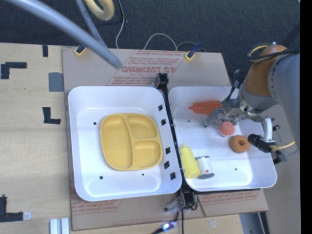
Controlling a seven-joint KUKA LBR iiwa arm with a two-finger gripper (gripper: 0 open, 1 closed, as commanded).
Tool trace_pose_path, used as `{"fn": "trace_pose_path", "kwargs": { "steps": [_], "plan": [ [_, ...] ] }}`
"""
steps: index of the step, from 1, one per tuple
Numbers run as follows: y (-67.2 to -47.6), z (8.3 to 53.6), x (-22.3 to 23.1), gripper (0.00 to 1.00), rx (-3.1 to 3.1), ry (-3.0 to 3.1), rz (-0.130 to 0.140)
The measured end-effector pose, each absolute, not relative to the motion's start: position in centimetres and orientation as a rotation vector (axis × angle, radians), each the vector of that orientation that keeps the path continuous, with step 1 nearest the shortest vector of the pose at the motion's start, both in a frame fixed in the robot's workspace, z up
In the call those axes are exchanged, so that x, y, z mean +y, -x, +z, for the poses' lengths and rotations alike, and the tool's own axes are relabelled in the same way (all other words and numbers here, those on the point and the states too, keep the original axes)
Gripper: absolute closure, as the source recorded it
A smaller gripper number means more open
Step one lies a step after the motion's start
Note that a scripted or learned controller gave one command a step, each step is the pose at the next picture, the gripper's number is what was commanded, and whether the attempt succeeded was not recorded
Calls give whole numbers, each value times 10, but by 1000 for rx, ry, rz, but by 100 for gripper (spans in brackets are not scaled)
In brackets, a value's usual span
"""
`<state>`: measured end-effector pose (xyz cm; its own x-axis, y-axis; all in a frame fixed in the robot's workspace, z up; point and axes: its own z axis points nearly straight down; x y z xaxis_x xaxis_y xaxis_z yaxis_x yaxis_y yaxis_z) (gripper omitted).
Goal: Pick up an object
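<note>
My gripper (220, 120) hangs low over the right bin (261, 179), fingers spread open with nothing between them. A pink ball (226, 129) lies just below and to the right of the fingertips, close to them. An orange carrot-shaped piece (204, 106) rests just behind the gripper. To the right of the ball lies a brown donut (239, 144). At the bin's front left, a yellow bottle (189, 162) and a small white can (204, 166) lie side by side.
The left bin (83, 179) holds a yellow divided plate (130, 141). A black divider (168, 130) runs between the bins. The grey arm with its orange band (258, 77) comes in from the right. A grey pole (58, 18) crosses the top left.
</note>
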<state>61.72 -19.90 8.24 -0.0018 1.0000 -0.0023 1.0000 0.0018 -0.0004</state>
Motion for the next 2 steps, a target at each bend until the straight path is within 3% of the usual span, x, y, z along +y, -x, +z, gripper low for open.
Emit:
{"fn": "trace_pose_path", "kwargs": {
  "steps": [1, 2],
  "plan": [
    [-619, 96, -199, 100, 2221, -2215, -1],
    [-627, 157, -200, 100, 2221, -2217, 2]
  ]
}}
